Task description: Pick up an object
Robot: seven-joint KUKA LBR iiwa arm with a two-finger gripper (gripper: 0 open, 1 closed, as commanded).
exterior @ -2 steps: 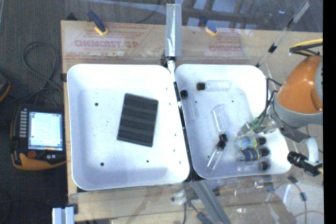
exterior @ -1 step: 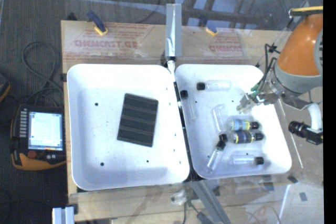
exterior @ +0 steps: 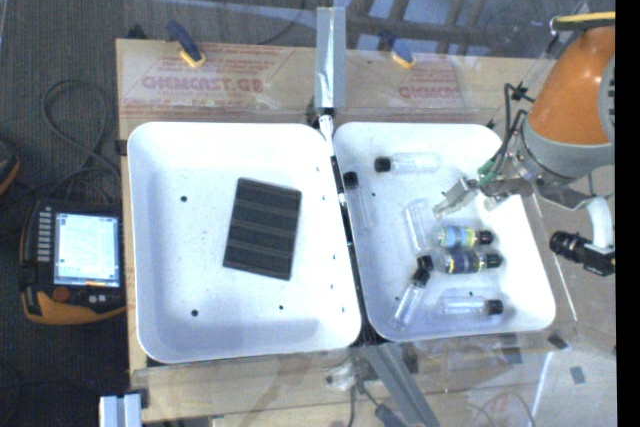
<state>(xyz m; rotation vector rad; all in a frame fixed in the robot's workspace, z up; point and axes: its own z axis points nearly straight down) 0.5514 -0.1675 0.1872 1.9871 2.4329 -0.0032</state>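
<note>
Arm [exterior: 575, 105] comes in from the right, grey w/ orange band, hanging over the upper right part of the right bin [exterior: 520, 310]. Pincer [exterior: 462, 195] sits low over that bin, tip aimed left and down toward the vials. Can't tell if it's open or closed, too small and blurry at the tip; nothing visibly held.

Right bin contents, all clear vials w/ black caps:
- one vial [exterior: 405, 161] lying near the top, cap to the left
- a lone black cap [exterior: 349, 179] by the bin's left wall
- an upright-ish clear vial [exterior: 416, 223] just below-left of the pincer tip, prob. not touching
- two darker-filled vials side by side, upper one [exterior: 465, 237] and lower one [exterior: 468, 262], caps to the right
- a slanted vial [exterior: 411, 295] low centre, cap at its upper end
- one more vial [exterior: 470, 307] near the bottom edge, cap right

Left bin [exterior: 160, 315] holds a flat dark ribbed slab [exterior: 262, 228], roughly centred, slightly tilted.

Worktop [exterior: 230, 85] is wood-coloured w/ faint red print. On the floor at left, a handheld pendant [exterior: 75, 260] w/ lit screen, cables near it.
</note>
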